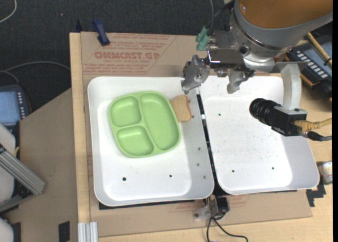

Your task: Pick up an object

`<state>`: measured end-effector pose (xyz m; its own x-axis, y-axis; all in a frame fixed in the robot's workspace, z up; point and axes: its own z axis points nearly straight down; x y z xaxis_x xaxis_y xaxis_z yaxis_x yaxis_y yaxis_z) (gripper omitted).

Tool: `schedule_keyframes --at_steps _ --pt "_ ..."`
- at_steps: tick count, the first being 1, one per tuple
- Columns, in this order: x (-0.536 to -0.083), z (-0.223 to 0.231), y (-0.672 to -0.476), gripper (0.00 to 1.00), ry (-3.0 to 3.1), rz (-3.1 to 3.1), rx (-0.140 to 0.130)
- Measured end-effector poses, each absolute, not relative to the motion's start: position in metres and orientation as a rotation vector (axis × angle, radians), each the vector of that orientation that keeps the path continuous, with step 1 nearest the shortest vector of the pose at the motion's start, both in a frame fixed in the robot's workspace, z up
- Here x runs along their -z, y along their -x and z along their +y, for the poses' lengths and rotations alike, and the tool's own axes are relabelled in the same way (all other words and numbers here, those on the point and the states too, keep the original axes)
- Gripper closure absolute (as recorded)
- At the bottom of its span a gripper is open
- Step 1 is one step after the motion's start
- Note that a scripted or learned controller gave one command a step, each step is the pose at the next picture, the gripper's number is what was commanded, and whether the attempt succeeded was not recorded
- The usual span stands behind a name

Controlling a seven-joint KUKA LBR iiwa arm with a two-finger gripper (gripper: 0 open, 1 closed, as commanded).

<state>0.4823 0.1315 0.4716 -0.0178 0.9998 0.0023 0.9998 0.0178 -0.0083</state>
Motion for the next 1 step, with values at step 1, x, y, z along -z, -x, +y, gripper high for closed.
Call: schedule_keyframes --at_steps 1 --pt "-0.4859 0.1223 -0.4842 1.00 2.221 -2.224 0.003"
